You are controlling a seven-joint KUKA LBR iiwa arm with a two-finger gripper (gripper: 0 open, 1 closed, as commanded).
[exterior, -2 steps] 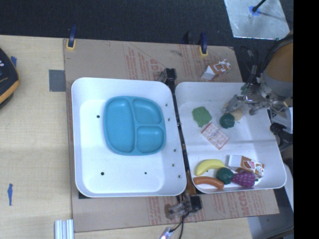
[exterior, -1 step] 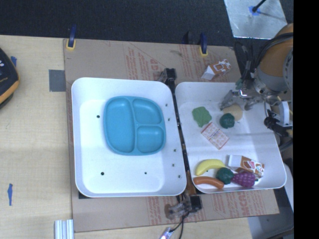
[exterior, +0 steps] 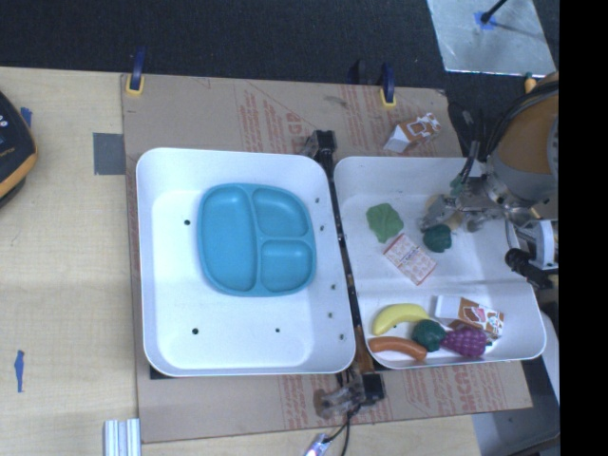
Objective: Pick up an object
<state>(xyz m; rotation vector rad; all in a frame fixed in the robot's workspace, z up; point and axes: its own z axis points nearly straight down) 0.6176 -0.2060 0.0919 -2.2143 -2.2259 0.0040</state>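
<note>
Nearest, along the right bin's [exterior: 532,350] front edge, lie a yellow banana [exterior: 397,316], an orange sausage [exterior: 399,349], a green vegetable [exterior: 428,332], purple grapes [exterior: 465,341] and a small packet [exterior: 480,315]. Mid-bin rest a red-and-white packet [exterior: 409,258] and a green leafy piece [exterior: 385,221]. Farther back, the jaws [exterior: 445,218] hang just above a dark green round object [exterior: 438,238]; their spread cannot be told. The left bin [exterior: 161,255] holds a blue divided plate [exterior: 256,238].
</note>
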